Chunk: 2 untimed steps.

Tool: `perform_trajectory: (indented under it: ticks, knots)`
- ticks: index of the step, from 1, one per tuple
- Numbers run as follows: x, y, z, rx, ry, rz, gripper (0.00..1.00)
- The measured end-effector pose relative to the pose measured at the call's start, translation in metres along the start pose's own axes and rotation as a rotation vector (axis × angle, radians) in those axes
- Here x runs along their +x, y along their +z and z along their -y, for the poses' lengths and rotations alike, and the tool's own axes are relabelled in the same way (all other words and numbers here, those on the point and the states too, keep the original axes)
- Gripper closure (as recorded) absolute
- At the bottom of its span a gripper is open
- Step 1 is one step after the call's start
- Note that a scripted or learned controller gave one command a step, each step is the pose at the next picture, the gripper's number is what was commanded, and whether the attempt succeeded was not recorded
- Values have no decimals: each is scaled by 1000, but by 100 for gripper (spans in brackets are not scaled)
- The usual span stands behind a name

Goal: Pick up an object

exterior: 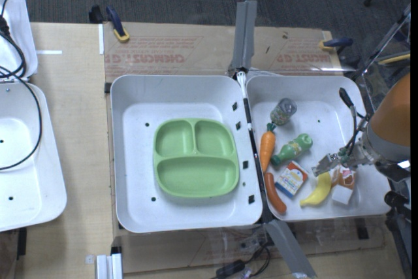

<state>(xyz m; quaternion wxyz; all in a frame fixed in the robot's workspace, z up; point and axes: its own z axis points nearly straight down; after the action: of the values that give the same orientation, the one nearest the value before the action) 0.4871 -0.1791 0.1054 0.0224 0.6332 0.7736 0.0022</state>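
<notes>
Down low at the near right of the right bin (313,85), coming in from the right: end effector (334,164), poised just above a banana (317,191) and a small white-and-red box (343,189). Cannot tell whether apart or together, blurred metal against the white floor. Cannot tell either whether touching the banana or hanging clear of it. Nothing visibly clamped.

Behind it, cut off by the frame edge: grey arm with its orange band (400,111), only partly in sight.

Elsewhere in the same bin, left of the banana: a small carton (291,180), printing too small to read. Further left, along the dividing wall: a carrot (266,147) and, nearer the camera, a red sausage (275,193). Beside the carrot, tilted: a green bottle (293,148). Toward the far wall: a greyish jar (283,112), contents unclear.

Resting alone in the left bin (124,140): a green divided plate (196,159).

At the far edge of the tabletop (72,75): two clamps (116,24), the right one half hidden.
</notes>
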Motion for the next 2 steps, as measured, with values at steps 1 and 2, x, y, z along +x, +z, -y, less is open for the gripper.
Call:
perform_trajectory:
  ticks: [1,2]
  knots:
    - [-6,0,1,3,-55,-10,0]
    - [-12,-11,-4,-10,-51,4,100]
